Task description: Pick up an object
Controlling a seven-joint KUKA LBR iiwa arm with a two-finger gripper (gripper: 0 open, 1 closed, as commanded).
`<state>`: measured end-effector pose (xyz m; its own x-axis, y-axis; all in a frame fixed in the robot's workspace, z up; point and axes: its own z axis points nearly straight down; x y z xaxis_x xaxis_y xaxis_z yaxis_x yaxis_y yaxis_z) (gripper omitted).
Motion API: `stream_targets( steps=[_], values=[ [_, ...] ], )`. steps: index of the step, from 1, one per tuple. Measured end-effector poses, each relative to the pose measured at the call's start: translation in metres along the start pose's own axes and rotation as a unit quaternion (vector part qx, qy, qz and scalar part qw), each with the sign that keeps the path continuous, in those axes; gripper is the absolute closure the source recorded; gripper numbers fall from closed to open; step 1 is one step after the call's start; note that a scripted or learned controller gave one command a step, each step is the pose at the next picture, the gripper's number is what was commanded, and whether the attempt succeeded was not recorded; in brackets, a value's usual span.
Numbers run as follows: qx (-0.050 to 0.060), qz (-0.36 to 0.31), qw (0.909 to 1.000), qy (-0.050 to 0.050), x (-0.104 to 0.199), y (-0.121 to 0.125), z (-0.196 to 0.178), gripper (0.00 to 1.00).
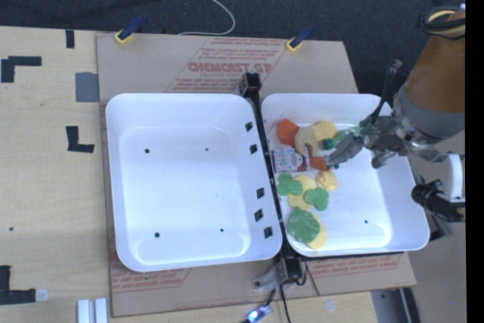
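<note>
In the right bin (378, 227), along its left side, lies a pile of small toy foods: an orange-red piece (286, 131), a cream and yellow piece (313, 135), a red-and-white packet (285, 159), several green and yellow pieces (305, 194) and a green leaf shape (303, 225). My gripper (338, 153) hangs over the right bin, just right of the pile, fingers pointing left towards the cream piece. Nothing shows between its fingers.
The left bin (181, 178) stands beside the right one, with a black clip strip (257, 163) along the shared wall. Both rest on a cardboard sheet (219, 68) held by blue-yellow clamps. The arm's orange band (442, 79) is at the right.
</note>
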<state>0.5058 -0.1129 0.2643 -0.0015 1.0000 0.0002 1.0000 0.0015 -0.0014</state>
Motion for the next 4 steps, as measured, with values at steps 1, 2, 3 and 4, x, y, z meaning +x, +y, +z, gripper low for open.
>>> stream_targets(
  steps=[1,2,3,4],
  values=[
    [0.008,0.001,1.0,0.001,-0.01,0.009,0.166,0.0],
    [-0.001,-0.001,1.0,0.0,-0.012,0.064,0.18,0.0],
    [0.0,0.0,1.0,0.0,-0.013,0.11,0.18,0.0],
    [0.0,-0.001,1.0,0.0,0.009,0.133,0.18,0.0]
  ],
)
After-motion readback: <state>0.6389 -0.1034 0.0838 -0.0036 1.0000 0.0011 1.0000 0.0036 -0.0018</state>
